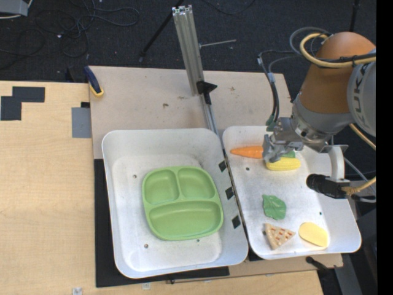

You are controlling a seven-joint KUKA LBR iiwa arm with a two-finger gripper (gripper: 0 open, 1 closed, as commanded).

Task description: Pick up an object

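Right bin [344,238], upper part of frame, jaws directly over yellow corn toy [284,163], touching its top, orange carrot [247,152] just left, jaw opening cannot be told

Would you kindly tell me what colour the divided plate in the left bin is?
Light green; the plate shows clearly in the camera view.

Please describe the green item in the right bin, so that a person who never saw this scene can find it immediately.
Start at the right bin, the one that the grey arm reaches over. Near its middle, below the yellow corn under the gripper, lies a small green leafy piece. It is the one green item there; the pizza slice and the yellow chip below it are tan and yellow.
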